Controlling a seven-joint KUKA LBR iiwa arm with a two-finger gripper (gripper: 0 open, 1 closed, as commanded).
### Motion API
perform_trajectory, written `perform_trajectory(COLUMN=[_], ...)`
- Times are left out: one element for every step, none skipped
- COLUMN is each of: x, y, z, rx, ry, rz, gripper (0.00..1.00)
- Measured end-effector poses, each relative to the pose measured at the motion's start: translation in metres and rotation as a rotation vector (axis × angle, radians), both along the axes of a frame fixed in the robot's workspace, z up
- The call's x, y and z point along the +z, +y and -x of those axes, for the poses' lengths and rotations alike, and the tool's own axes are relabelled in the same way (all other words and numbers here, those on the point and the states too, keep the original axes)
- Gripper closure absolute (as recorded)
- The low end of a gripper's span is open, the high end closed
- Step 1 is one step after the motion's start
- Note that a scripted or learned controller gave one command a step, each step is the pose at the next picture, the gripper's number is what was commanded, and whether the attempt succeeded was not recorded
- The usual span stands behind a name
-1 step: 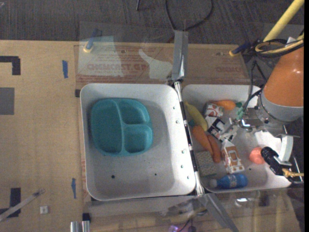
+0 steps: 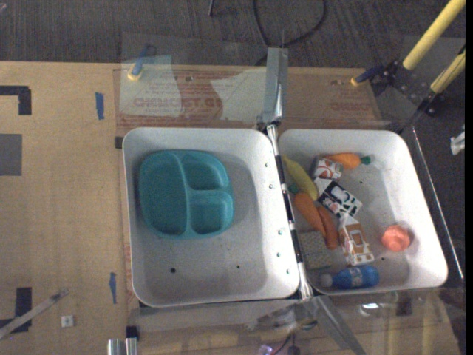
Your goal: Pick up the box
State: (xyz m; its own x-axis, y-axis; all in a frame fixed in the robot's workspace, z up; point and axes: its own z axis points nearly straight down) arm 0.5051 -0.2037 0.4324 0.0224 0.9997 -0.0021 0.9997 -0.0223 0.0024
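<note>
While the task is sitting at its start, pincer: I cannot tell whether it is clenched or released.
Box [image 2: 340,198]: lying in the right bin [image 2: 395,187], right of frame centre, touching a carrot [image 2: 327,226].
Progress: the box is resting unlifted; judging so, approach, grasp and lift are remaining.

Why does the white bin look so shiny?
Camera view: light glares off the left bin, brightest on its far wall, and the picture is soft, so the print on the box blurs; the teal tray casts a faint shadow.
</note>
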Motion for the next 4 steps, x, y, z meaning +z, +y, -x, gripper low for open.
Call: perform_trajectory(x=[-0.113, -0.173, -0.173, -0.163], y=[0.057, 0.172, 0.171, 0.17], z=[0.001, -0.036, -0.036, -0.037], rx=[0.445, 0.413, 0.413, 0.411], ry=[0.001, 0.003, 0.003, 0.0], rz=[-0.001, -0.002, -0.002, 0.0], gripper=[0.0, 0.0, 0.0, 1.0])
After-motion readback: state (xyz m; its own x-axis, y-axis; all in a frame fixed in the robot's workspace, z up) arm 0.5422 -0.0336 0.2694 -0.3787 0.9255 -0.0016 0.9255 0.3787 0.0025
